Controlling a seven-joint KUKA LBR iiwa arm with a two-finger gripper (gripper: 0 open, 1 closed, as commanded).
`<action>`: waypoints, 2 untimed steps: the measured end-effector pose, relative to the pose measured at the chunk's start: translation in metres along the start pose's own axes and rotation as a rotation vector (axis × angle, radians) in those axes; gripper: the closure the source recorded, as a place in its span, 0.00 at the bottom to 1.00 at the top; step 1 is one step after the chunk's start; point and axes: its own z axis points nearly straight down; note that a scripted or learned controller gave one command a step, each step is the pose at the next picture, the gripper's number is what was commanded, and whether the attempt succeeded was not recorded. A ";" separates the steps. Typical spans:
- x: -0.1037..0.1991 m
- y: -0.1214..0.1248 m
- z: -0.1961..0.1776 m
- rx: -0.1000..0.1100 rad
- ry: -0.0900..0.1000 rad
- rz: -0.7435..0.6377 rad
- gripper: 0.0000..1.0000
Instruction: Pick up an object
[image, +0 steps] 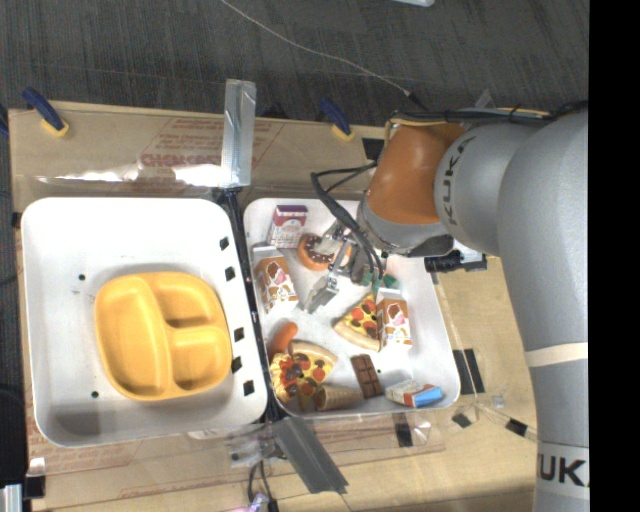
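Two white bins on the bench; the gripper (325, 290) hangs over the crowded right bin (440, 340), fingers apart, holding nothing. Pizza slice (358, 322) just beside—neighbours could snag.

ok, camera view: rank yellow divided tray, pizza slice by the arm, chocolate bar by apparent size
1. yellow divided tray, by far the largest
2. pizza slice
3. chocolate bar, smallest; it looks only a bit smaller than the slice.

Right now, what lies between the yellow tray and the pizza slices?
In the camera view, the two bins' adjoining white walls separate the yellow tray from the pizza slices, with bare bin floor beside the tray.
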 end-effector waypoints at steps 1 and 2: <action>0.024 -0.073 -0.001 -0.001 -0.001 0.106 0.00; 0.099 -0.086 0.000 0.000 -0.001 0.173 0.00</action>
